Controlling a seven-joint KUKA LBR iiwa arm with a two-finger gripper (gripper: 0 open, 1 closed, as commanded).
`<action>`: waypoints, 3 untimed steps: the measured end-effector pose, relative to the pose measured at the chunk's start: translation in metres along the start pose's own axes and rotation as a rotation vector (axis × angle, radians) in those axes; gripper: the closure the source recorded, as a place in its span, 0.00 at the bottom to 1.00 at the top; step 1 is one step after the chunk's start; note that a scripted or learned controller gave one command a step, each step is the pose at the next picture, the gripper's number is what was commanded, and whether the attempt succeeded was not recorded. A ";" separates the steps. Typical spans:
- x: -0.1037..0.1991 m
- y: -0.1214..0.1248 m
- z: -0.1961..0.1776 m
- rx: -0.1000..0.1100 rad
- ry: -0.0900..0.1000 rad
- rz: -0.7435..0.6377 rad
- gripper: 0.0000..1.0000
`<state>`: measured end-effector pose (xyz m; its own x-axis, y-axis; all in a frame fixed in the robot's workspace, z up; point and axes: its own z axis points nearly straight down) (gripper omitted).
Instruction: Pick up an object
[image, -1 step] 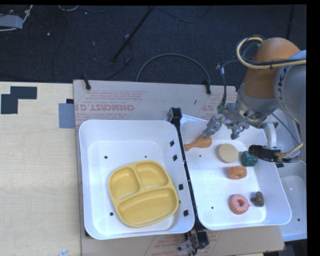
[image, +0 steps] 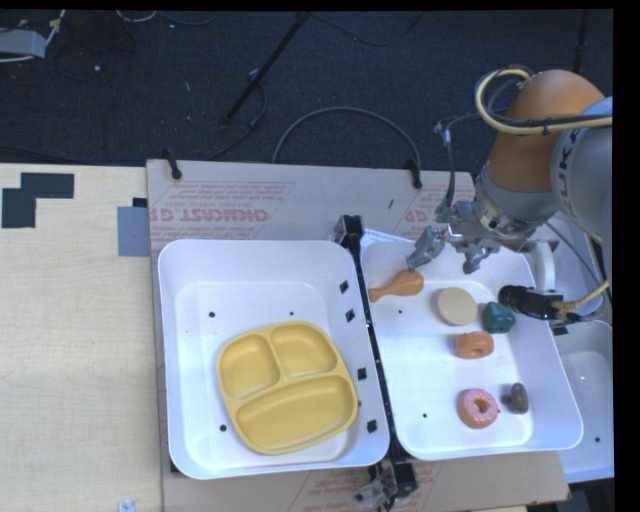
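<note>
Objects: drumstick (image: 397, 286), cream disc (image: 456, 306), teal piece (image: 498, 318), orange ring (image: 474, 345), pink doughnut (image: 478, 408) and brown lump (image: 516, 398), all lying in the right bin (image: 560, 420).
Gripper (image: 448, 250): fingers spread and holding nothing, at the far edge of the right bin, just beyond the drumstick.
Left bin (image: 190, 300): holds a yellow divided tray (image: 288, 385).
Bench (image: 70, 340): carries both bins.

The grey arm (image: 590, 170) reaches in from the right, its orange band (image: 540, 130) above the wrist. The gripper (image: 452, 250) hangs low at the upper right, its jaws spread apart with nothing between them.
</note>
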<state>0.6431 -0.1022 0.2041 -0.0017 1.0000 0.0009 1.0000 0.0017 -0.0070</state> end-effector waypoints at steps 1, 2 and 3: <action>0.003 0.001 0.067 0.005 0.001 0.000 0.00; 0.004 0.000 0.122 0.001 0.000 0.001 0.00; 0.004 0.001 0.111 0.002 0.001 0.002 1.00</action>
